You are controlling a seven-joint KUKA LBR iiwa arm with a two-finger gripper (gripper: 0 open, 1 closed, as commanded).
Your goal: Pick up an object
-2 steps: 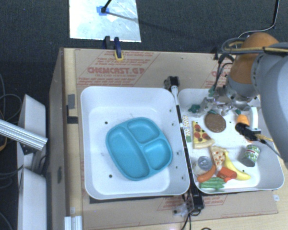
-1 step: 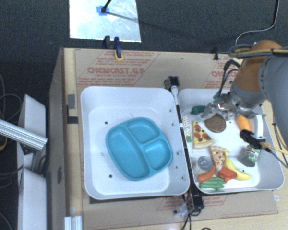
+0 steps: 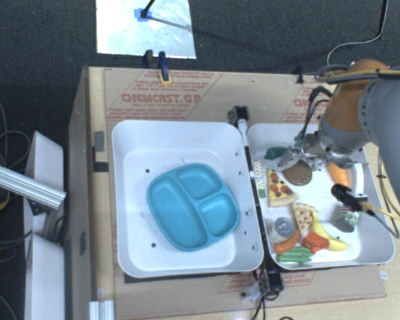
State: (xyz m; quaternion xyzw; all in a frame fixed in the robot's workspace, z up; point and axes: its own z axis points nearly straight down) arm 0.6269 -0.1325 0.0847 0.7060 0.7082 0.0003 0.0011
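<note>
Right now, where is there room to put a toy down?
The left bin has bare white floor all around the blue tray, widest at its back and left. The right bin is crowded with toy food; the gripper hovers there above the brown cookie.

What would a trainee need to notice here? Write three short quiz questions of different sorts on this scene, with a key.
1. True or false: the blue divided plate lies in the same bin as the pizza slice.
2. Which lies nearest the gripper? A. the banana B. the brown round patty C. the green bean pod
3. Fill in: the toy food is gathered in the ___ bin of the camera view.

Key
1. False: the plate has the left bin; the pizza slice lies in the right bin.
2. B.
3. right.
</note>
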